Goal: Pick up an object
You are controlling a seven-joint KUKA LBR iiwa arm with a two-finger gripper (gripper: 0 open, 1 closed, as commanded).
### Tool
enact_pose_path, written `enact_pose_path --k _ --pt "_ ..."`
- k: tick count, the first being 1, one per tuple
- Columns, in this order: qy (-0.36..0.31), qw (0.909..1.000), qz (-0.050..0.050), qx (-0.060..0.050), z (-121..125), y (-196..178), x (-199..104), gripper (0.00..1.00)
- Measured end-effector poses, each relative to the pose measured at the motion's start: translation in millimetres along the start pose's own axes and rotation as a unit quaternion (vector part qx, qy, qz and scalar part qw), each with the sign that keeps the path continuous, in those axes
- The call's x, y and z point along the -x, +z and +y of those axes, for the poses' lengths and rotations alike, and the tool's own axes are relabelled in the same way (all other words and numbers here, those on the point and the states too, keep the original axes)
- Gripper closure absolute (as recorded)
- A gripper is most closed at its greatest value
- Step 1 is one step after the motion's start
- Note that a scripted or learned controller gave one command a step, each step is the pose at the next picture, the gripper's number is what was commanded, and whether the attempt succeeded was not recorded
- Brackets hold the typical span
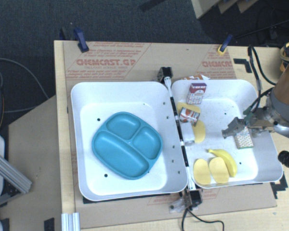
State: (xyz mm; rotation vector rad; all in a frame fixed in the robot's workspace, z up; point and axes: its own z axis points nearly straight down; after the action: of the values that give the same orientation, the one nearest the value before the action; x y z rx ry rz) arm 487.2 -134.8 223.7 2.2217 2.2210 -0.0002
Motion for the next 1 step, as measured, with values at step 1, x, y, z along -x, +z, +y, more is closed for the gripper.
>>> enact_pose_path --k 1 --pt "0.0 1.0 0.0 -0.001 -8.8 105.7 7.7 0.0"
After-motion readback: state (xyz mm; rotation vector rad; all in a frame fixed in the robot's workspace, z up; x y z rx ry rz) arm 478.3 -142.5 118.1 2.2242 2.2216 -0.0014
